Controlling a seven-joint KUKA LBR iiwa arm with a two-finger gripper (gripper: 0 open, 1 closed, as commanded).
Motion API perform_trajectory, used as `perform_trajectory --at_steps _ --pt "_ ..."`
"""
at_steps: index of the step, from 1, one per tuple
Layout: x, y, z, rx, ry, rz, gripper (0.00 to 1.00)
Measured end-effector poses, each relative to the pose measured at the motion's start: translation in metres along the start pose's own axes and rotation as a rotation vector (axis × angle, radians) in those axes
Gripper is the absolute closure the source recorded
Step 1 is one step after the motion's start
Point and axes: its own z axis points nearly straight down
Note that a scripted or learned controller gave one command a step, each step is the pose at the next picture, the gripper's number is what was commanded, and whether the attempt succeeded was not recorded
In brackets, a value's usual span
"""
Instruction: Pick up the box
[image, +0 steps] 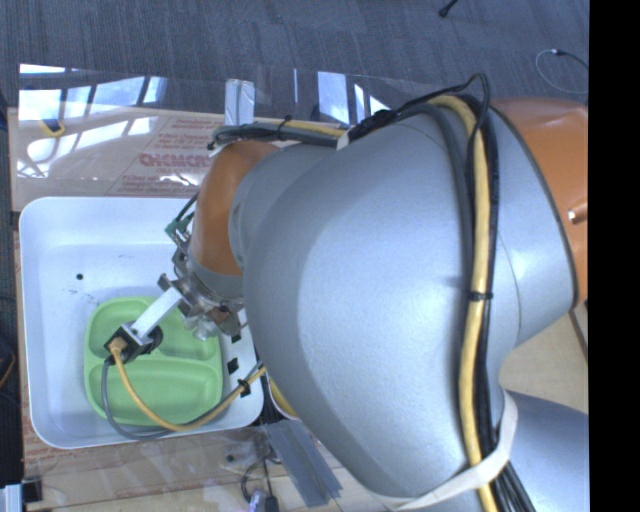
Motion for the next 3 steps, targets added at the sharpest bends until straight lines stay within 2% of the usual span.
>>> perform_trajectory --at_steps 1,2,3 --pt "0.051 -0.063 -0.073 -0.003 0.005 -0.039 1.0" --pt "-0.004 -0.06 0.033 0.002 0.012 0.043 1.0" --pt "0.006 -0.101 -0.072 -0.003 0.007 0.126 1.0"
